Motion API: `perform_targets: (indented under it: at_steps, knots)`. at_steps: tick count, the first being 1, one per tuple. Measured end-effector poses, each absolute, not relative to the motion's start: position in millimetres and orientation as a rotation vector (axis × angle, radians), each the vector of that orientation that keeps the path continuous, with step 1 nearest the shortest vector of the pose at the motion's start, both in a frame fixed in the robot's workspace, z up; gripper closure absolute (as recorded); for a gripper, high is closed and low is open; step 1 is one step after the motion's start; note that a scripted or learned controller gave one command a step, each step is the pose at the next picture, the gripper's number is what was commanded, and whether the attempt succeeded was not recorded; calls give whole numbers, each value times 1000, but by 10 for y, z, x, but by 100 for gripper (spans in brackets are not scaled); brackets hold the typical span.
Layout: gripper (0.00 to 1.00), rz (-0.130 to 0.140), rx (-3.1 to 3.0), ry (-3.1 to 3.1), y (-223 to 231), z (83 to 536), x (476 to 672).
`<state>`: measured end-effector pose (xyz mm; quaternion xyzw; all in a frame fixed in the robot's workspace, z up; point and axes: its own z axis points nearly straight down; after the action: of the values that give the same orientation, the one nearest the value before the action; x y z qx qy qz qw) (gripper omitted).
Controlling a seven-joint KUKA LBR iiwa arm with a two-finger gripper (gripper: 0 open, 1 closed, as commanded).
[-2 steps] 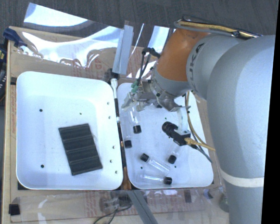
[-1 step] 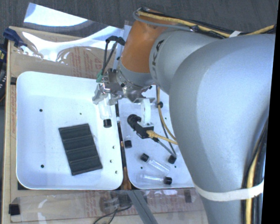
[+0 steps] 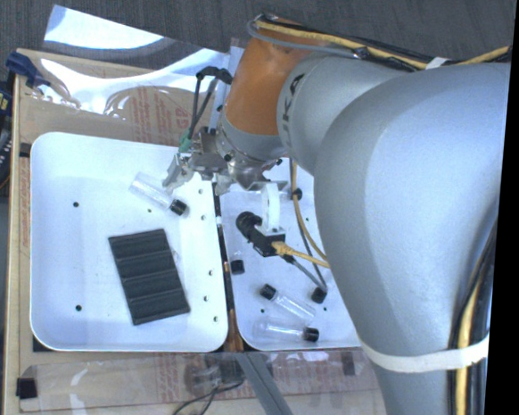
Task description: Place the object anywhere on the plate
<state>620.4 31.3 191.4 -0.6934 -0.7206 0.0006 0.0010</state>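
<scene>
ribbed dark plate (image 3: 148, 277) (flat), clear vial (image 3: 158, 194)

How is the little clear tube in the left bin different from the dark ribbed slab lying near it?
The tube is see-through with a black cap; the slab is solid dark grey and ribbed. The tube is small and round-bodied; the slab is much larger, flat and rectangular. The tube lies close under the gripper, while the slab sits apart nearer the bin's middle. Both rest on the left bin floor.
</scene>
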Motion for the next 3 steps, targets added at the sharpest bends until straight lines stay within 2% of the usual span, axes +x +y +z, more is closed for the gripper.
perform_targets:
  at_steps: [1,2,3]
  knots:
    - [0,9,-2429,-1983,1103,1690,5789]
    - [0,11,-2452,-1952,1788,898,4998]
    - [0,4,-2463,-1947,1285,1533,5071]
